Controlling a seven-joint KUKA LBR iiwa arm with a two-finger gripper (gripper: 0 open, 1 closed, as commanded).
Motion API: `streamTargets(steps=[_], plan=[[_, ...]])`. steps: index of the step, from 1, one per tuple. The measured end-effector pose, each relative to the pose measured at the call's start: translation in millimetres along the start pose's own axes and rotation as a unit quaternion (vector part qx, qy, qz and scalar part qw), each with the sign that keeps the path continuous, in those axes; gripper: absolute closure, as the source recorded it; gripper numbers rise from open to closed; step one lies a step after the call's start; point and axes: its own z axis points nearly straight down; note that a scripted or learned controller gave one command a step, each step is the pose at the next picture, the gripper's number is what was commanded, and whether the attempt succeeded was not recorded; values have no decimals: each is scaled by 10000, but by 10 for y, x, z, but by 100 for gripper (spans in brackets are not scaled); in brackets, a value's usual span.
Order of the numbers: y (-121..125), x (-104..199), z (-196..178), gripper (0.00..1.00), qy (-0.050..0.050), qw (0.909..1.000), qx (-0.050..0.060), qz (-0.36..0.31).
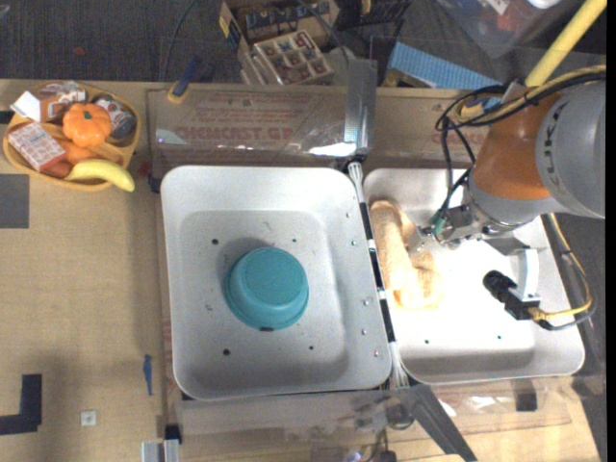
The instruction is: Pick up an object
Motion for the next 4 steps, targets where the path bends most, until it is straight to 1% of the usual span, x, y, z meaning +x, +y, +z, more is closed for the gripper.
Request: streamTargets(steps=[1, 2, 3, 4], plan=[[15, 0, 100, 0, -3, 9996, 16, -291], [26, -5, -7, 100, 0, 9996, -7, -279], [24, -12, -8, 0, -6, 9996, -6, -276], [114, -34, 91, 0, -11, 9978, 4, -660]])
